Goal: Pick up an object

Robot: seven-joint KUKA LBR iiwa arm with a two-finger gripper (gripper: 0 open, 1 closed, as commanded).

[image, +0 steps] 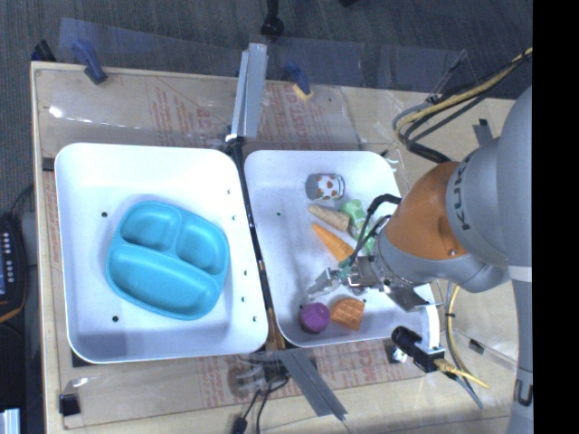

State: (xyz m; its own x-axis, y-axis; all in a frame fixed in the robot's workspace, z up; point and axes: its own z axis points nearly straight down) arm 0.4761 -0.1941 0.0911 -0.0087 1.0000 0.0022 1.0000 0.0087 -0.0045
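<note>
Reaching in from the right, our arm point(452, 215) bends over the right bin point(271, 242), its grey body and orange band covering that bin's right side. The gripper point(336, 278) points left and hangs low among the objects, just above the two at the near edge. We see its metal fingers point(321, 285) spread apart with nothing between them.

The right bin holds a small cluster of toys. A purple ball-like piece point(314, 316) sits near the front wall, and an orange ridged block point(347, 312) lies just beside it to the right, both close under the gripper. An orange carrot point(331, 241), long and tapered, lies at a slant toward the middle. Behind it rests a pale beige piece point(329, 216) with a green piece point(352, 212) at its right end. Farthest back stands a small grey can point(324, 187) with a printed label.

The left bin point(81, 242) carries a blue divided tray point(168, 259), smooth plastic with rounded corners and three compartments. Both bins are shallow, glossy white, and meet along a dark seam.
</note>
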